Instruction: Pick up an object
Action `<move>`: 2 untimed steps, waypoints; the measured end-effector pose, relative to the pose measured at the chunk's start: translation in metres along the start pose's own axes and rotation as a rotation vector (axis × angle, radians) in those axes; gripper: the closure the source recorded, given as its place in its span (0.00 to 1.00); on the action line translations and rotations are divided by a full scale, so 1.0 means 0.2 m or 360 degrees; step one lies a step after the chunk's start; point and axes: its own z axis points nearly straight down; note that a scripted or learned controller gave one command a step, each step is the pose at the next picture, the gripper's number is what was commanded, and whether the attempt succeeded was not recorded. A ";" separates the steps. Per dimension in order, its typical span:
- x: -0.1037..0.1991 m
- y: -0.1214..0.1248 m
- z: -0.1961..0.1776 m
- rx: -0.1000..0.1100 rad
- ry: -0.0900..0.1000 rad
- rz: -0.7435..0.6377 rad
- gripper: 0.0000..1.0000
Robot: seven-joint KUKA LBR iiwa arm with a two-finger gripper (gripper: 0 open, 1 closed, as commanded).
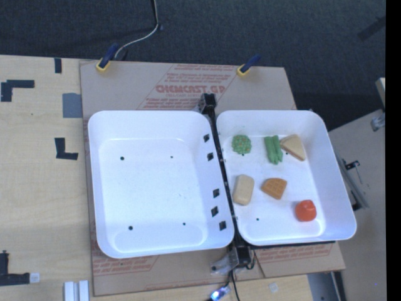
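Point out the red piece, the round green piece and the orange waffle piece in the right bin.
red piece (306, 211), camera view, centre of its top.
round green piece (241, 145), camera view, middle of its bumpy top.
orange waffle piece (274, 187), camera view, centre of its face.

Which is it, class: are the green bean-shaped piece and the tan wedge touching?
Touching, it seems: the camera view shows the tan wedge meeting the green piece with no white gap between them.

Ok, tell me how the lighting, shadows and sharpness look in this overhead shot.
Camera view: even, soft lighting; the left bin looks bright with mild washout on its floor; the toy foods in the right bin, like the red piece, cast only faint shadows; the image is slightly soft overall, and the dark floor at the top lacks detail.
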 end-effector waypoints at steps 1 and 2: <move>0.11 0.01 -0.32 0.0003 0.0003 -0.0004 0.00; 0.10 0.01 -0.35 0.0012 0.0003 0.0000 1.00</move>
